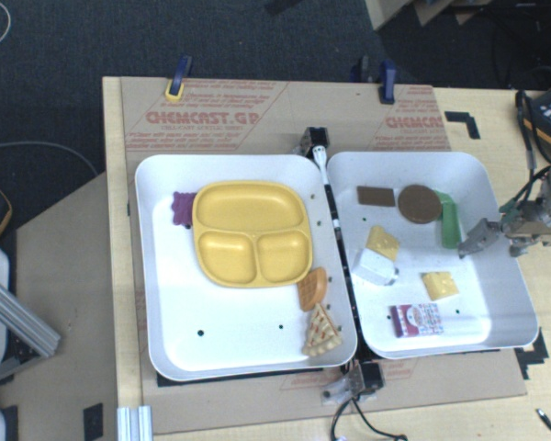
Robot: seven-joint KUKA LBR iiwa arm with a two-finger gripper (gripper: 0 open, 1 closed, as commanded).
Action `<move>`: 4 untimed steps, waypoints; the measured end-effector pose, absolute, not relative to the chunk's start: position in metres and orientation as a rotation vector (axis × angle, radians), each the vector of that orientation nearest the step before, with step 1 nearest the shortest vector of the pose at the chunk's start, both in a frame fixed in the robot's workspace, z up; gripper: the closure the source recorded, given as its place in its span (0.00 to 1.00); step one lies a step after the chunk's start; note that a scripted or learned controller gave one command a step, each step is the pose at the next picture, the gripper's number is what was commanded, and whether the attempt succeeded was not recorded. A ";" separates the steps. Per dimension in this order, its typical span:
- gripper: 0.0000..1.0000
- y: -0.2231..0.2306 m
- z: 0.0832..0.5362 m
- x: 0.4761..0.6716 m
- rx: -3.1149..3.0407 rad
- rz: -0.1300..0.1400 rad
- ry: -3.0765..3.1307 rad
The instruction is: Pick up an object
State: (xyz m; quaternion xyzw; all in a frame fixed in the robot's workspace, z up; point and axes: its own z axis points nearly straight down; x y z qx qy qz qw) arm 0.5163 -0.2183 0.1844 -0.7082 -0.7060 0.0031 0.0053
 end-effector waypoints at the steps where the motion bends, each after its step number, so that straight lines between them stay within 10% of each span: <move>1: 0.00 -0.218 0.191 0.520 -2.222 0.000 -2.222; 4: 0.00 -0.219 0.090 0.516 -2.221 -0.012 -2.223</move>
